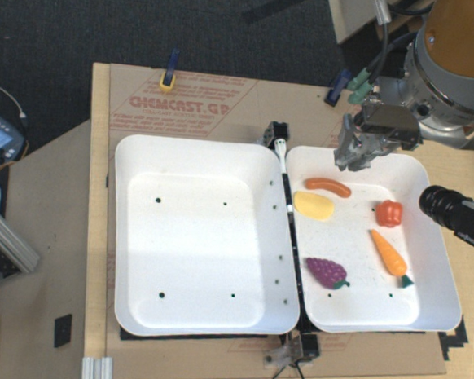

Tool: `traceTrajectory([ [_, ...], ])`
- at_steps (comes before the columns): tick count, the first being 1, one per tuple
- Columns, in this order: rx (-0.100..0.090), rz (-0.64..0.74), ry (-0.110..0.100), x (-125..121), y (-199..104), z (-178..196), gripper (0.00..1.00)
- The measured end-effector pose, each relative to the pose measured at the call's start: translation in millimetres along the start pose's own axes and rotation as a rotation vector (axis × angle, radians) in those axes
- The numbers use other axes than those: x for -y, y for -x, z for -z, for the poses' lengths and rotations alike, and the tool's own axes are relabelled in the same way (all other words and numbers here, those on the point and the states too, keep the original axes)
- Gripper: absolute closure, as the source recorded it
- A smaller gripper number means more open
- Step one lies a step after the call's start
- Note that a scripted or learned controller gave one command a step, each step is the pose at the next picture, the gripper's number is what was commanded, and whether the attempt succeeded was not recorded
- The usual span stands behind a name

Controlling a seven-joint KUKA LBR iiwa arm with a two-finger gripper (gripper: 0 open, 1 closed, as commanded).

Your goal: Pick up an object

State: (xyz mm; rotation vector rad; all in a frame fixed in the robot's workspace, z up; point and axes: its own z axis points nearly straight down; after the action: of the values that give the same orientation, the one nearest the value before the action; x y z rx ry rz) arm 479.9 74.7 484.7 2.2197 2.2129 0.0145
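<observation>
The right bin [423, 314] holds several toy foods: a sausage [328, 186] near its back, a yellow lemon-like piece [313, 205] just in front of it, a red pepper [389, 214], an orange carrot [389, 254] and a purple grape bunch [326, 272]. My gripper [356, 157] hangs over the back edge of this bin, a little behind and to the right of the sausage. Nothing shows between its fingers, which look close together.
The left bin [137, 218] lies beside the right one, with a black clamp [276, 134] at the seam between them. A black cylinder [456, 212] juts in at the right. Brown cardboard [187, 99] underlies both bins.
</observation>
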Motion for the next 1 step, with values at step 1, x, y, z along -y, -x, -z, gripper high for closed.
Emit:
traceTrajectory([
  [1, 0.002, 0.005, -0.016, -48.8, -30.7, -59.1, 1.0],
])
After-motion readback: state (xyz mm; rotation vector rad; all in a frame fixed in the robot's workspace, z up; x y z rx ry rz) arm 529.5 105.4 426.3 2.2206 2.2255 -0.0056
